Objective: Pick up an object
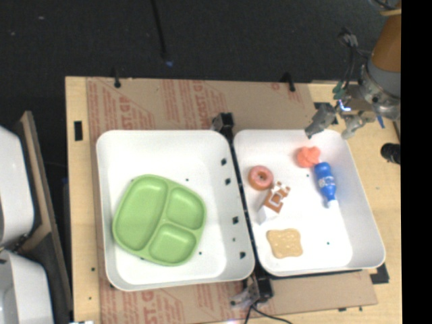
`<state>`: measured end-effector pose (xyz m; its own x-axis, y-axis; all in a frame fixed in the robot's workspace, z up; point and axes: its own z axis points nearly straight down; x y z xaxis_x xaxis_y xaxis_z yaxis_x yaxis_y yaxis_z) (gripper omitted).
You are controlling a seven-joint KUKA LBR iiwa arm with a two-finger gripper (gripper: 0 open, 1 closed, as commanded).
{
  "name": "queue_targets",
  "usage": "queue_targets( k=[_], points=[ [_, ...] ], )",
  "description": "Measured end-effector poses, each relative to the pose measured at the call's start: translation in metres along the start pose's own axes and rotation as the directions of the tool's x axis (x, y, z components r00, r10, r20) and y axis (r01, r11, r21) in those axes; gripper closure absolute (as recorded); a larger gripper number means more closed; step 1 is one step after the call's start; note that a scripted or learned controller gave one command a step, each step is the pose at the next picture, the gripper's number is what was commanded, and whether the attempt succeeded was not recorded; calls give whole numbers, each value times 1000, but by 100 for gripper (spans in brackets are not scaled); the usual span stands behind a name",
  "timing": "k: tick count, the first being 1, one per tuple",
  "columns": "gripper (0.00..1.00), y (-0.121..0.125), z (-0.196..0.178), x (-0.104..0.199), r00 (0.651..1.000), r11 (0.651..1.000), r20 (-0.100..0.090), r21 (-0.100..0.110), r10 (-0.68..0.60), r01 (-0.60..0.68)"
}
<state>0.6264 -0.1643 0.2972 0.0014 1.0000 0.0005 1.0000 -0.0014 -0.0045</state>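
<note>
Gripper poised over the right bin's far rim, nothing in it.

Nearest in the right bin [364,245] lies a tan toast piece [284,242]; beyond it a brown block [275,199], pink donut [260,177], blue bottle [325,183], then a coral lump [308,156] just below the gripper [334,125], fingers spread apart.

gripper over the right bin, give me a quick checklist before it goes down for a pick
1. Gripper free of any object: ok, nothing shows between its fingers, which are spread apart.
2. Gripper over the right bin: ok, it hangs at the bin's far edge.
3. Target directly below: not ok, the pink object lies nearer the camera than the fingers.
4. Target has free space: not ok, the blue bottle lies close beside it; whether they touch, cannot tell.
5. Other objects out of the path: ok, the donut, the brown block and the toast lie farther off.
</note>
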Motion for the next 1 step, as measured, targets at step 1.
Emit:
queue_targets(
  k=[1],
  points=[
    [0,1,-3,0,1000,1000,1,-6,-1,1]
  ],
)
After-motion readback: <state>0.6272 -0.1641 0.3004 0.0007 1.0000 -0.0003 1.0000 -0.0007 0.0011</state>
